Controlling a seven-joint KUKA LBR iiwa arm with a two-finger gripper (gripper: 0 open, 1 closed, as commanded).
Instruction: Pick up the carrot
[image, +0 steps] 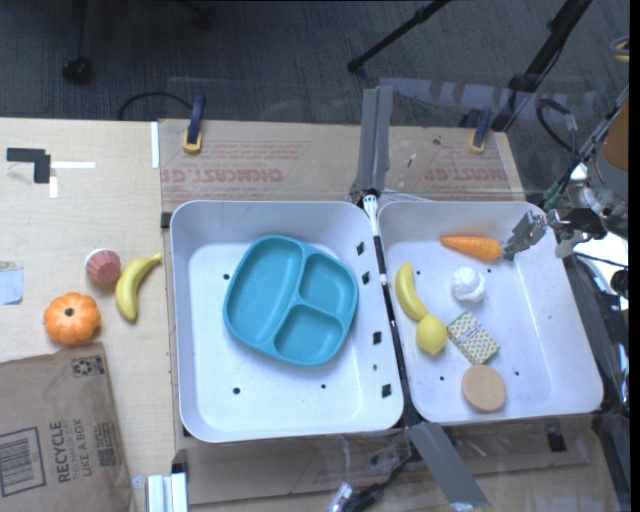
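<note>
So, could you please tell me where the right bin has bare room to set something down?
The right bin has bare floor along its right side, right of the cracker and cookie, and at its near-left corner below the lemon. The middle is crowded: banana, lemon, white piece, cracker. The pincer sits at the carrot, top right.

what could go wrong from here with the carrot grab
1. The gripper sits at the carrot's right tip, not its middle, so closing there may pinch only the narrow end and let it slip.
2. The carrot lies near the right bin's far wall; a push could roll it against that wall.
3. The white item lies close below and could get bumped.
</note>
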